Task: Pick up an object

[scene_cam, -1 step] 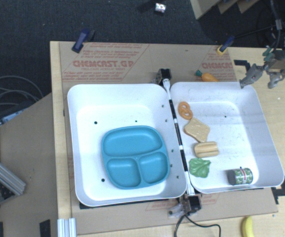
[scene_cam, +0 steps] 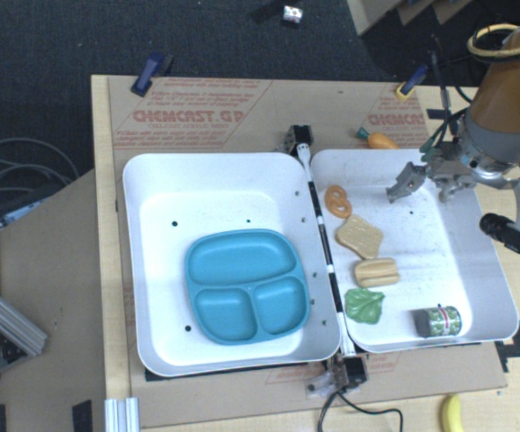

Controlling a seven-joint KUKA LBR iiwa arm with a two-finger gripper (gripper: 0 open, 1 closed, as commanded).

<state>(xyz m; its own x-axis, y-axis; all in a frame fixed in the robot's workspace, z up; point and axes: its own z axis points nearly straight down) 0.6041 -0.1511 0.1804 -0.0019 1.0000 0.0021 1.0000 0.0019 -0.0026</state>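
We see the gripper (scene_cam: pixel 419 181) over the far end of the right bin (scene_cam: pixel 476 268), arm coming in from the right edge. Its fingers (scene_cam: pixel 405 184) look spread, nothing between them, so jaws open and holding nothing.

Candidate objects sit along the right bin's left side, near the divider: a pretzel (scene_cam: pixel 337 201) farthest back, then a slice of toast (scene_cam: pixel 360 237) just beside it, then a tan bread roll (scene_cam: pixel 376 272), then a green leafy piece (scene_cam: pixel 364 305) at the near end. A small green-labelled can (scene_cam: pixel 437 321) lies on its side near the bin's front rim, well apart from the gripper.

Left bin (scene_cam: pixel 152 241) holds a blue three-compartment tray (scene_cam: pixel 246 284). An orange carrot-like item (scene_cam: pixel 379 139) lies on the bench beyond the right bin.
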